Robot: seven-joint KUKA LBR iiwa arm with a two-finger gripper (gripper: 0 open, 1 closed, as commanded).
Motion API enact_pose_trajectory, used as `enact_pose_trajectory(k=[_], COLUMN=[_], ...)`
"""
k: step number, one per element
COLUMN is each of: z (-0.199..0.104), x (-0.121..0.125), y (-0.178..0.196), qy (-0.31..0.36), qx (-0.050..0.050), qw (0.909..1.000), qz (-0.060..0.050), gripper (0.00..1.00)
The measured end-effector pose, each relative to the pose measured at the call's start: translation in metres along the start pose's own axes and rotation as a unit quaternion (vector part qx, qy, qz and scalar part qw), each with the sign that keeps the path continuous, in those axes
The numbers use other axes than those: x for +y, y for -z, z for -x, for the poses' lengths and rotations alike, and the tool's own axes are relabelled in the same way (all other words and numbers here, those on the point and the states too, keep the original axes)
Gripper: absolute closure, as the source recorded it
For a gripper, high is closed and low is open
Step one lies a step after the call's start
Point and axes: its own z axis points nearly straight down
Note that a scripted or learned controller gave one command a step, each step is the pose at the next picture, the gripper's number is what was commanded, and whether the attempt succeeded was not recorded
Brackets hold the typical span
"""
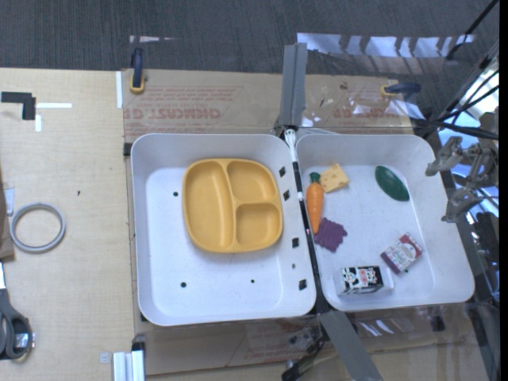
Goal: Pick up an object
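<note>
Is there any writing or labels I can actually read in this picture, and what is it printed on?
Red print on the cardboard sheet behind the left bin: it appears mirrored or upside down and too blurred to quote.
Small red and white packet in the right bin: has a label, too small to read.
Black and white carton: printed pattern, no legible words.
Nothing else carries readable text.

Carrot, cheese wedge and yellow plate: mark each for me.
carrot [315, 206], camera view, middle of its orange body
cheese wedge [334, 178], camera view, its top face
yellow plate [205, 205], camera view, floor of its large left compartment
</note>
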Motion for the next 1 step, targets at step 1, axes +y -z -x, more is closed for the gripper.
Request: enact_pose_trajectory(k=[1], z=[0.0897], x=[-0.0110], y=[-0.0867], qy=[-0.049], qx=[0.000], qw=[0.9988], qz=[0.000], gripper=[0.00])
